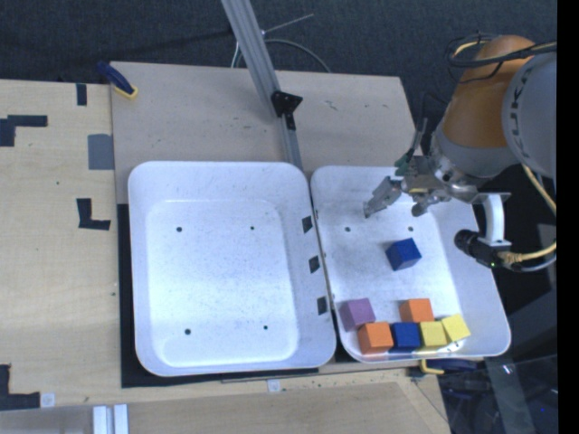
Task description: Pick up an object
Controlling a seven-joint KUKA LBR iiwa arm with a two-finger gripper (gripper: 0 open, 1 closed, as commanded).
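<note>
Camera view looks down on two white bins side by side, the left bin (145,242) and the right bin (470,269). Over the right bin's far half hangs the gripper (396,202), its two fingers spread wide with nothing between them. A blue cube (403,253) lies alone near the bin's middle, just below the gripper and apart from it. Along the near wall sit a purple cube (357,312), two orange cubes (374,335), another blue one (406,334) and two yellow cubes (443,331).
</note>
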